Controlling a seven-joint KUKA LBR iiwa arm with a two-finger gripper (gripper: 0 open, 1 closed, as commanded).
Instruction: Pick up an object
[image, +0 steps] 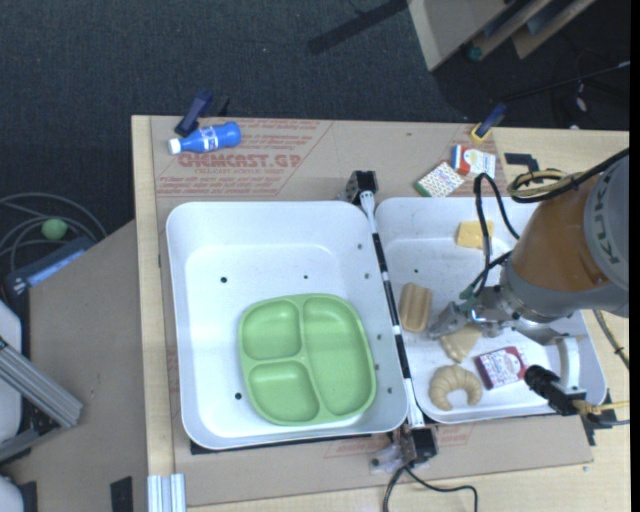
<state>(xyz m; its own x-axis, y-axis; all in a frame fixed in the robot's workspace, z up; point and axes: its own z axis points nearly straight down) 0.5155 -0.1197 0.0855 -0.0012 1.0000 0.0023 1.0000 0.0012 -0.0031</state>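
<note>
Hidden: my arm (565, 255) covers the right side of the right bin (430, 225); anything lying beneath it is out of sight.
Gripper: my gripper (455, 318) sits low in the right bin, metal and dark parts blurred together; whether it is spread or pressed together I cannot tell.
Objects near gripper: a pale tan lump (459, 344) lies just beside it; a tan bread-like block (414, 306) stands to its left near the bin wall.
Croissant: a curved golden croissant (455, 384) rests at the bin's front edge.
Packet: a small dark red packet (498, 367) lies beside the croissant, partly under my arm.
Yellow piece: a flat yellow wedge (472, 234) lies toward the back of the bin.
Left bin: the left bin (260, 250) holds a green plastic tray (305, 357) with three compartments, rounded corners.
Table: the table (300, 150) is light wood-coloured board with red printing; a blue and white tube (205, 139) lies at its back left.
Room: dark carpet lies beyond the table.
</note>
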